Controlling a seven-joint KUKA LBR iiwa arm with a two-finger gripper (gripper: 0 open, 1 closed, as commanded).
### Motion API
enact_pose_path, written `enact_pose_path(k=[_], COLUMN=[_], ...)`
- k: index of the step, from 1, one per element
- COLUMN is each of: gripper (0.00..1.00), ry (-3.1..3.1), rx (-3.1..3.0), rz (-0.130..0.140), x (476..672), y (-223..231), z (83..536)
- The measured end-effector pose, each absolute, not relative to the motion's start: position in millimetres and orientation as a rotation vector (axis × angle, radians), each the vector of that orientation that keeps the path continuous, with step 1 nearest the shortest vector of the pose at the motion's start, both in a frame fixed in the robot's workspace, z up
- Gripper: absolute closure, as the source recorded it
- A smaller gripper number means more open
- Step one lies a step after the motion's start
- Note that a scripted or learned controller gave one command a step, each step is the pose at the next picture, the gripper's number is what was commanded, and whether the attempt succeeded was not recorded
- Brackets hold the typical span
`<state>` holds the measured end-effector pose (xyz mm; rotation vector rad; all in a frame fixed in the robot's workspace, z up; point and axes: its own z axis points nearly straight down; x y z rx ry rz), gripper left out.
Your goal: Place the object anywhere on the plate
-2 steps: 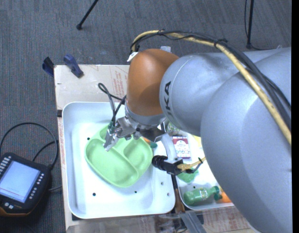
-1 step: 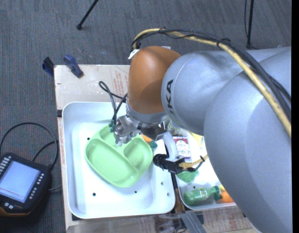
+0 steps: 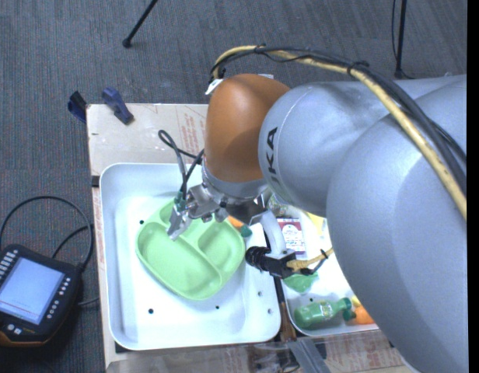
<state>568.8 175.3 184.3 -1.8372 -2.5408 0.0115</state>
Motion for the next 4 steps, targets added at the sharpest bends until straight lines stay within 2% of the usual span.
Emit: enact_pose_path(k=[1,2,3,4], gripper=[0.0,1.0,0.0,0.0], ry=[-2.403,-2.412,-2.414,-2.328], rx=[-2.023,-2.009,-2.006,-2.103], rz=[0.004,0.011,0.011,0.01], x=[608.9,608.1,607.9,549.0], y=[135,139,140,178], z=[279,287,287,137])
